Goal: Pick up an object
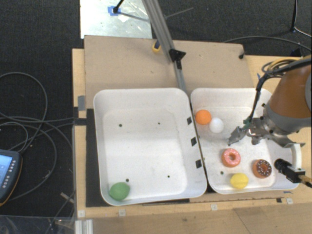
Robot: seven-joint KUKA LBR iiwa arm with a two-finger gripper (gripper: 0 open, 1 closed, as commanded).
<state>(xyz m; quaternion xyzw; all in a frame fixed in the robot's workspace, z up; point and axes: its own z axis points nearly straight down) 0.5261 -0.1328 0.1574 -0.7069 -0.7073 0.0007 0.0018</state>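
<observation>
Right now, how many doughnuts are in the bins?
2, both in the right bin: a pink doughnut near the middle and a chocolate doughnut to its right. The arm may hide more.

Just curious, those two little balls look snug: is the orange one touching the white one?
Cannot tell. In the camera view the orange ball and white ball sit edge to edge in the right bin, with no plain gap or contact.

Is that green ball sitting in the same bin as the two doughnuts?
No. The green ball lies alone in the left bin, while the pink doughnut and the chocolate doughnut lie in the right bin.
</observation>
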